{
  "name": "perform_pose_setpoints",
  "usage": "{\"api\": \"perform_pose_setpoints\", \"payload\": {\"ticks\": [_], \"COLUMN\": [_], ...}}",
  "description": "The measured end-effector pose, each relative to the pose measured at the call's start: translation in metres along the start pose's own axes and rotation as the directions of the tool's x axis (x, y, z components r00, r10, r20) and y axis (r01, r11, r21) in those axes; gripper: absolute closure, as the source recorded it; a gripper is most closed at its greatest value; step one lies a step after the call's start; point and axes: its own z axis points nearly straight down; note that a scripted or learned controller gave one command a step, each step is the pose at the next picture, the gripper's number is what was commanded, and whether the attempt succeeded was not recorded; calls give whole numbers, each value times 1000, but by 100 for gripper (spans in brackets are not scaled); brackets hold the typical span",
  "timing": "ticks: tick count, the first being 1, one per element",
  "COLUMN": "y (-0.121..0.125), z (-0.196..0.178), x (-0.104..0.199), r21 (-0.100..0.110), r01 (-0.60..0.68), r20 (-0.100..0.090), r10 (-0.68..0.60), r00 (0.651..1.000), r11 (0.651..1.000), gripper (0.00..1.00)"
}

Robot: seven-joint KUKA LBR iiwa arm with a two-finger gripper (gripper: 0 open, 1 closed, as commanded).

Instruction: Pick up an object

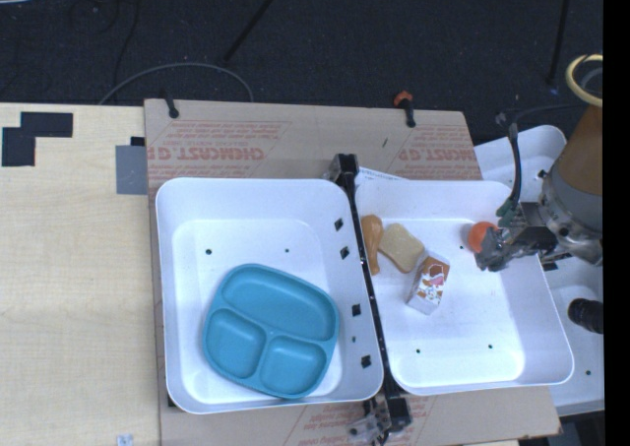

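We see the pincer point(489, 255) low over the right bin point(492, 360), at its right side, beside a small orange ball point(480, 233); we cannot tell its opening. A small carton point(429, 285) and tan toy pieces point(392, 246) lie left of it. A blue divided plate point(271, 330) sits in the left bin point(246, 203).

Dark carpeted floor point(295, 21) at far side, black cables point(177, 75) trailing across it. Pale wooden bench point(69, 277) at left, brown cardboard sheet point(295, 144) lying on it.
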Motion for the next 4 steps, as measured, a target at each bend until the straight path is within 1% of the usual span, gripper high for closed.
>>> {"api": "perform_pose_setpoints", "payload": {"ticks": [1,2,3,4], "y": [0,13,17,29], "z": [18,36,32,33], "x": [50,105,158,208], "r21": [2,4,1,1], "r01": [-1,0,0,1], "r20": [-1,-1,1,0], "r10": [1,0,0,-1], "r00": [1000,1000,1000,1000], "r11": [1000,1000,1000,1000], "gripper": [100,100,100,100]}}
